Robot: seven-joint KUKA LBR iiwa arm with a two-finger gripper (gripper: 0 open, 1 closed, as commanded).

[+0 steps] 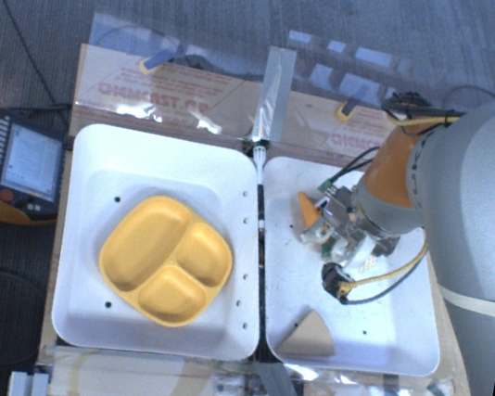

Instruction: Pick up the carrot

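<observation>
The carrot (308, 209), a small orange piece, lies in the right bin (391, 348) near its upper left part. My gripper (326, 237) hangs low over that bin, just right of and below the carrot, its head close to the orange piece or touching it. The arm's orange band and grey body come in from the right and cover the bin's upper right part.
A brown wedge-shaped piece (307, 335) rests near the right bin's front edge. The left bin (94, 157) holds a yellow divided plate (168, 259). A black and yellow cable loops under the wrist. A teach pendant (16, 168) sits left of the bins.
</observation>
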